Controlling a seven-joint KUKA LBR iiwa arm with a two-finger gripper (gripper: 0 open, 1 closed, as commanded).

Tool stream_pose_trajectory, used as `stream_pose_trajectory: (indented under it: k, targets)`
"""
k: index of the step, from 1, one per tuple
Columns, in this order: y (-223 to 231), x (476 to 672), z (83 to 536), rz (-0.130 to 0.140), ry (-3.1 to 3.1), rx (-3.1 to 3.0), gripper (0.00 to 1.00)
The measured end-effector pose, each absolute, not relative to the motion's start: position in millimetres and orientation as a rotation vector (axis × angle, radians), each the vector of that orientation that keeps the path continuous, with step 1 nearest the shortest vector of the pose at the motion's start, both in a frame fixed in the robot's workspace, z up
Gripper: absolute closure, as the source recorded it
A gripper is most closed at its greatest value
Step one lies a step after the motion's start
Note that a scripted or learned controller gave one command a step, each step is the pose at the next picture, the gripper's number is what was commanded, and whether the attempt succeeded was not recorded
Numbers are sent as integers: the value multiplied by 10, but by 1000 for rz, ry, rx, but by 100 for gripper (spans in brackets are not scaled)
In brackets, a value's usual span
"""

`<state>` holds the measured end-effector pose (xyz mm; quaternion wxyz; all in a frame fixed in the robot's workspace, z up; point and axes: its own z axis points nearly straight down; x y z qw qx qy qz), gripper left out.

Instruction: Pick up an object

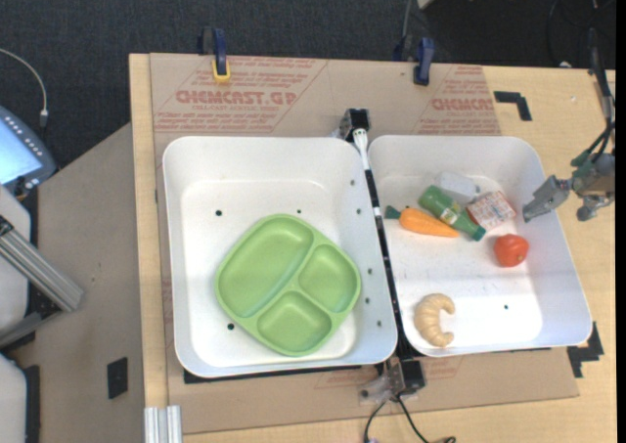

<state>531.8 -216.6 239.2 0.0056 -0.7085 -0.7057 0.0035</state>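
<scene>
We see the claw [550, 199] at the right edge of the right bin [559, 309], hanging over its rim. Its fingers are too small and dim for us to tell how they stand, and we see nothing between them.

Nearest to the claw lies a red tomato [511, 250], just inside the bin's right wall and a little toward the desk's [147, 236] front edge. Farther toward the bin's middle we see a small white and red packet [491, 208], a green bottle [451, 211] lying on its side, and an orange carrot [427, 224] touching the bottle. A pale clear item [458, 183] sits behind them, toward the back wall; we cannot tell what it is. A tan croissant [436, 319] lies alone near the bin's front edge, well apart from the others.

Bare white floor shows between the croissant and the tomato, and along the front right corner of this bin.

The left bin [186, 236] holds a green divided plate [288, 284], set toward its front right corner, with open floor behind it and to its left.
</scene>
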Motion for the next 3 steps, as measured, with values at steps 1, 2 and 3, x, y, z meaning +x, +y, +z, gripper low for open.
stream_pose_trajectory:
  k: [1,2,3]
  targets:
    - [-2158,5346,2465,0,-2222,-2222,0]
    - [-2178,5358,2034,4,-2218,-2218,0]
    - [-2175,5450,1544,3,-2219,-2218,0]
